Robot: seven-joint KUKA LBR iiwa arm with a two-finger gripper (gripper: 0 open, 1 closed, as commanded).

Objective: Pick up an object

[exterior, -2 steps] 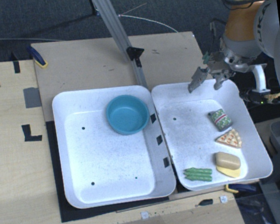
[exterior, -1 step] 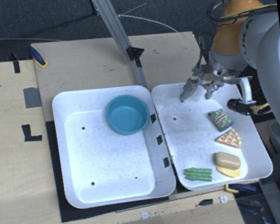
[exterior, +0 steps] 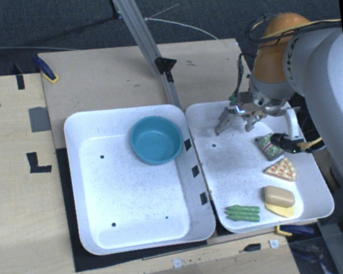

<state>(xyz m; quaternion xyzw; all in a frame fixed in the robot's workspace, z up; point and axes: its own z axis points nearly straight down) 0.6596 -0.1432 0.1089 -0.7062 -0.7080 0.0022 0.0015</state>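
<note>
Gripper point(exterior: 235, 124) spread above right bin point(exterior: 225, 164)

Right bin point(exterior: 224, 157) left half clear; items crowd right.

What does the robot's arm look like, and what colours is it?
The arm is fat, round and smooth, mostly light grey, with a shiny orange band above the wrist. Thin dark cables loop beside that band. At its tip sits a small grey metal gripper with two thin fingers.
</note>
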